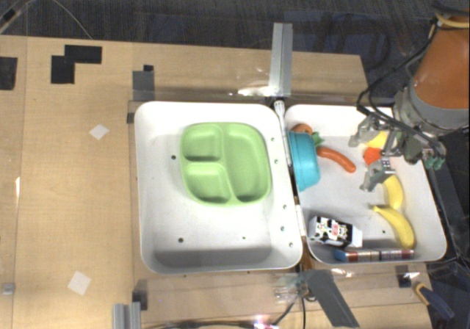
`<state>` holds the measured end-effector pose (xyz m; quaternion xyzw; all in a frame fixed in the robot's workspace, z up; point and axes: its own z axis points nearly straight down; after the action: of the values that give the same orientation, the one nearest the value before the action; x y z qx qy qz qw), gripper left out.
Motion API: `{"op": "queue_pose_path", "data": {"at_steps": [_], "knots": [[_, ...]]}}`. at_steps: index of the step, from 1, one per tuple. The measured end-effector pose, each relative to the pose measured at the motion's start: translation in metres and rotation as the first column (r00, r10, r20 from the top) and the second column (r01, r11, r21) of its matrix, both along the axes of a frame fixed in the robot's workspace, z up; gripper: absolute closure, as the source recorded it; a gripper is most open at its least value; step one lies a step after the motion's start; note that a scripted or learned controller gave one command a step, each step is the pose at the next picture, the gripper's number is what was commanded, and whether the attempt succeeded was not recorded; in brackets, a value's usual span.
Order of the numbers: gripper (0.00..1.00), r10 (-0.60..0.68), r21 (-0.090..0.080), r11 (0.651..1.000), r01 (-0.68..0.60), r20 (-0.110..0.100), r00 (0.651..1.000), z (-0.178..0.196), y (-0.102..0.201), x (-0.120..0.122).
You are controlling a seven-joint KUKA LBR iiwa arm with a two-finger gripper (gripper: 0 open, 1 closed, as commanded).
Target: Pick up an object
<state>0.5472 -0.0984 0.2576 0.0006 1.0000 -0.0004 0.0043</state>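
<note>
My gripper [370, 156] hangs over the upper right part of the right bin [433, 247]. Its two grey fingers [365, 134] stand spread apart, open, on either side of a small orange and yellow object [375, 147] on the bin floor. I see nothing pinched between them. A yellow banana [394, 192] lies just below the lower fingertip, and a second banana [397, 225] lies further down. An orange carrot-like piece [337, 159] rests left of the gripper. A blue bowl [303, 161] leans against the bin's left wall.
A black printed box [332, 230] and some markers [378, 254] lie along the right bin's front edge. A small orange toy [300, 130] sits above the bowl. The left bin [158, 225] holds a green divided plate [223, 162]. Cables hang beside the arm's wrist.
</note>
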Motion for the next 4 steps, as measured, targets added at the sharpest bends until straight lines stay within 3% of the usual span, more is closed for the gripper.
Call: {"op": "queue_pose_path", "data": {"at_steps": [1,2,3,4], "knots": [[0.00,-0.088,0.001,0.996,0.088,0.005,0.996,-0.159,0.010,0.020],[0.00,-0.054,-0.001,0.999,0.054,0.006,0.998,-0.133,-0.027,0.069],[0.00,-0.093,0.001,0.996,0.093,0.013,0.996,-0.164,-0.009,0.098],[0.00,-0.113,-0.008,0.994,0.113,-0.008,0.994,-0.166,0.009,0.114]]}}
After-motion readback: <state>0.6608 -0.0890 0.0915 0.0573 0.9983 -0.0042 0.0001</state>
